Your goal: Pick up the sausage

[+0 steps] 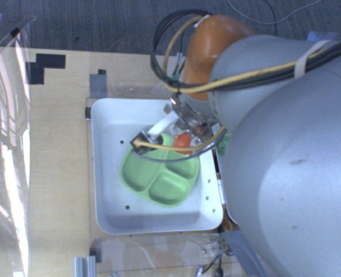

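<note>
Left white bin (109,172) on the bench (55,154) holds a green divided plate (158,180). At the plate's upper right rim we see a small reddish-orange thing that we take for the sausage (182,143), partly hidden and too blurred to be sure. The end effector (188,129) hangs right over it, close or touching, we cannot tell which. We also cannot tell whether it is wide or narrow, because the wrist hardware blocks the view. The big grey arm (285,172) covers the right side of the view. We judge this to be the approach or closing step, with no grasp confirmed. Risks from here: the sausage sits at the plate's raised rim, so closing could catch the rim and lift or drag the plate. A round sausage could roll or squirt out sideways into a plate compartment. An off-centre descent could simply push it against the bin wall.
</note>
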Tool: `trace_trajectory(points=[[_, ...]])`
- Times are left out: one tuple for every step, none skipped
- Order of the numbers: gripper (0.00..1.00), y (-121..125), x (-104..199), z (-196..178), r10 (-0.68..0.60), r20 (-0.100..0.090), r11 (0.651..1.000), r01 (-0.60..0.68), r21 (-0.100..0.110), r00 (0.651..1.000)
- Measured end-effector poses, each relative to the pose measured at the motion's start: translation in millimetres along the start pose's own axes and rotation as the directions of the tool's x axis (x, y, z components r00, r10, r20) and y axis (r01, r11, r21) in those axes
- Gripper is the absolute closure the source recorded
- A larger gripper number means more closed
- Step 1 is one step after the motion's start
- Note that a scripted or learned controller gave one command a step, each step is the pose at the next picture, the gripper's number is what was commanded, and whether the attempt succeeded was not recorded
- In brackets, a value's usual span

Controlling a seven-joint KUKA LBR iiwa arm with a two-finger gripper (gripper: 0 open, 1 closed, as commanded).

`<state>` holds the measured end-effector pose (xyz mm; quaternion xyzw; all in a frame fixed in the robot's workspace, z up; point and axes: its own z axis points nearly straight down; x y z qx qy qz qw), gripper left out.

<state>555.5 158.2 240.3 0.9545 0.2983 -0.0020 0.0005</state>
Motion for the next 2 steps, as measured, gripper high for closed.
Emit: trace_trajectory(points=[[1.0,11,-19,115,0.34,-0.004,0.94,-0.34,0.004,0.94],[1.0,-25,-17,143,0.335,-0.038,0.942,-0.335,-0.009,0.942]])
